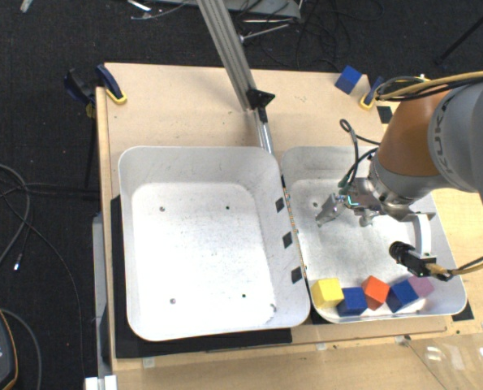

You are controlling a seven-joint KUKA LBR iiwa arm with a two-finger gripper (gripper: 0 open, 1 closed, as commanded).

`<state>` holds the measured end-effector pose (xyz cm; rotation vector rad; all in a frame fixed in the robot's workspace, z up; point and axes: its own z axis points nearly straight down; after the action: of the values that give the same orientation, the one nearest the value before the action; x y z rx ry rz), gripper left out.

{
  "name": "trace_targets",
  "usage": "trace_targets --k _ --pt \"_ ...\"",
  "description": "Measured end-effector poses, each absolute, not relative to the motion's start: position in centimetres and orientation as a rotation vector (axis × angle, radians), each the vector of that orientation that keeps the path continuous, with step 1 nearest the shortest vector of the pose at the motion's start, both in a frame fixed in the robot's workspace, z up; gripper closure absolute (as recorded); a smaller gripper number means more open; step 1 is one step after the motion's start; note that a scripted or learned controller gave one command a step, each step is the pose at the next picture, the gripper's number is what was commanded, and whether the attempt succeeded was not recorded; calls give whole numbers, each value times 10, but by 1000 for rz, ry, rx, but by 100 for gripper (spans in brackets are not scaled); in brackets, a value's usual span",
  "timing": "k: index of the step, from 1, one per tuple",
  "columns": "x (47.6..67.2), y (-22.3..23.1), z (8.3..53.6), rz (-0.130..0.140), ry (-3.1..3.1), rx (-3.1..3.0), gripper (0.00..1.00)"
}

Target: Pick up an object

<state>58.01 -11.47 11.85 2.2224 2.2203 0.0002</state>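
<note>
The things to pick from are a small huddle of blocks at the near edge of the right bin [306, 177]: a yellow block [327, 291], a blue block [352, 301] touching it, an orange block [377, 290], a second blue block [403, 294] and a pale purple block [421, 286], all packed in a row against the bin's front wall. From the jaws [332, 210] this row lies toward the camera and a little toward the arm's side, well apart from them, with bare bin floor between. The yellow block is, by my reading, the nearest and the most open: it ends the row, with free floor on the side facing the divider between the bins and only the blue block pressing its other face. The blocks look roughly cubic, so no long axis decides the approach; what matters is that neighbours touch, leaving little gap for a finger between them, and the front wall stands just behind. The jaws hang low over the middle of the right bin and grip nothing; whether they stand apart or together I cannot tell. The left bin [144, 218], on the far side of the jaws from the arm, offers open room, and a stray blue block [349, 79] sits on the tabletop [184, 104] beyond the bins.
</note>
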Motion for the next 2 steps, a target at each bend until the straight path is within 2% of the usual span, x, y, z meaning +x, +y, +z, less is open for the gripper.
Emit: trace_targets --k 1,2 --pt "554 -115 132 -1 2221 2224 0" --pt "571 -102 96 -2 2227 2219 0"
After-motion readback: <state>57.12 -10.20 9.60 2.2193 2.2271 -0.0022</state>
